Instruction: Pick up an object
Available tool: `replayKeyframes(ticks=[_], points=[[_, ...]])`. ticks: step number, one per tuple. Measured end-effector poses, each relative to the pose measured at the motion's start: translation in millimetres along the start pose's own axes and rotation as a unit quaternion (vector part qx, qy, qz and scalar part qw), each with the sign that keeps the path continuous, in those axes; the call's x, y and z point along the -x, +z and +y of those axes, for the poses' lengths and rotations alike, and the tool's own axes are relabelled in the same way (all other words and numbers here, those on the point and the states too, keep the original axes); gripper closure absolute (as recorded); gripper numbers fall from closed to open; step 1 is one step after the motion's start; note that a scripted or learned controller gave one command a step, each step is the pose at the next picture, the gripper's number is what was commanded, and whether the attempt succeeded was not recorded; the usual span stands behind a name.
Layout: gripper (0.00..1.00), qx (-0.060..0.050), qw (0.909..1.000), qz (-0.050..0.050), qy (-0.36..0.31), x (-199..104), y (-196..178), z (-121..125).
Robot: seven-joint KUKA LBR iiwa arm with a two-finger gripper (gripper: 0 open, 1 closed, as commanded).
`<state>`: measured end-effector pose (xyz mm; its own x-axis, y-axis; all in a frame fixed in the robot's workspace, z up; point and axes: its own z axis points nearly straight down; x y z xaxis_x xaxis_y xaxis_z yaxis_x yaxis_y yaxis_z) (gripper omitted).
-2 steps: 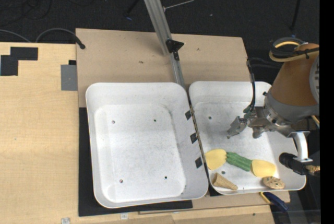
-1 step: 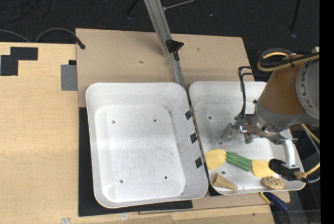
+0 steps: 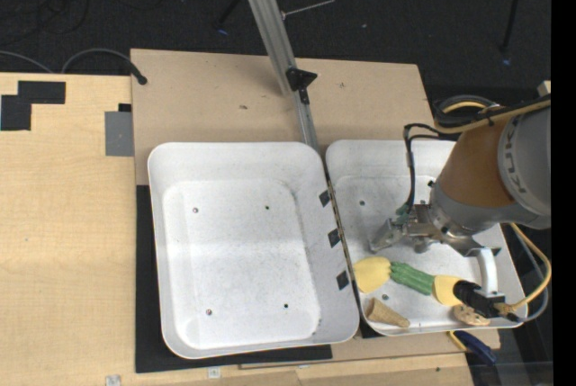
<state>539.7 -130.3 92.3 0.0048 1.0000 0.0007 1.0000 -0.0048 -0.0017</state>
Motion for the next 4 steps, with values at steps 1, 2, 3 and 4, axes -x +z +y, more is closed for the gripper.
replayKeyframes(ticks=[1, 2, 3, 4], points=[[1.0, 0.0, 1.0, 0.001, 0.004, 1.0, -10.2, -0.3], [1.0, 0.001, 1.0, 0.0, -0.001, 1.9, -52.1, 1.5], [1.0, 0.002, 1.0, -0.001, 0.001, 10.9, -99.8, -3.5], [1.0, 0.002, 1.0, -0.001, -0.003, 11.9, -146.3, -2.7]])
